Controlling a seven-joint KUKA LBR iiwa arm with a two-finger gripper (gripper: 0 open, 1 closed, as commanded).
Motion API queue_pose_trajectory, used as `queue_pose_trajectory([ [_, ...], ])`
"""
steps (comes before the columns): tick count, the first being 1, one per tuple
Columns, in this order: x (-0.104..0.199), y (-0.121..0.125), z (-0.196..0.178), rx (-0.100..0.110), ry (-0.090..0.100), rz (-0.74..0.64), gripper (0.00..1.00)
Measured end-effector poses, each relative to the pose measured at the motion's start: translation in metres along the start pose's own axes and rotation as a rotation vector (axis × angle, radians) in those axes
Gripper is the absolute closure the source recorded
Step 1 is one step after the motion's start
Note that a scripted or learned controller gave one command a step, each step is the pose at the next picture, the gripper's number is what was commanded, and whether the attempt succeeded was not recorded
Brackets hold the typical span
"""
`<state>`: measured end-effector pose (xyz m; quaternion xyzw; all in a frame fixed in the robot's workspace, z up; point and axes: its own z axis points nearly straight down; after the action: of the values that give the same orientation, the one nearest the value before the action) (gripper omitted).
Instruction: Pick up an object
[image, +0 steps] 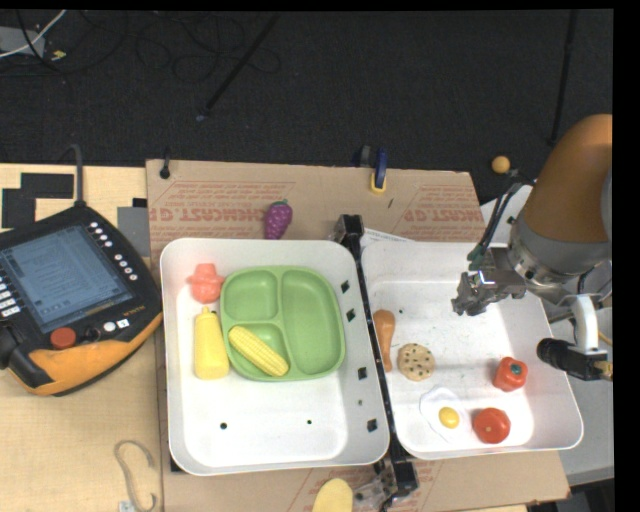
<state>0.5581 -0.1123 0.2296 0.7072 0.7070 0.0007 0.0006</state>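
1. I judge the pick not yet made: my gripper (473, 297) hangs over the upper part of the right bin (560, 430), and I see nothing between its parts.
2. The hand is dark and small from this camera; I cannot tell how it is set.
3. Candidates in the right bin all lie on the floor: a cookie (414, 361) toward 7 o'clock from the gripper, a carrot (384, 333) toward 8 o'clock beside the bin's left wall, a fried egg (443, 412) toward 6 o'clock, a tomato (490, 424) just beside the egg, and a small red pepper (510, 373) toward 5 o'clock.
4. The left bin (260, 440) holds a green tray (310, 330) with corn (259, 351) on it, a yellow bottle (209, 343) and a pink toy (204, 283) beside it.
5. What is left, as I read it: choose one item, descend, grasp, lift. The cookie and carrot lie nearest.
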Motion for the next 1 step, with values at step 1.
queue_pose_trajectory([
  [1, 0.0553, 0.0079, 0.0119, 0.006, 0.002, -0.003, 1.00],
])
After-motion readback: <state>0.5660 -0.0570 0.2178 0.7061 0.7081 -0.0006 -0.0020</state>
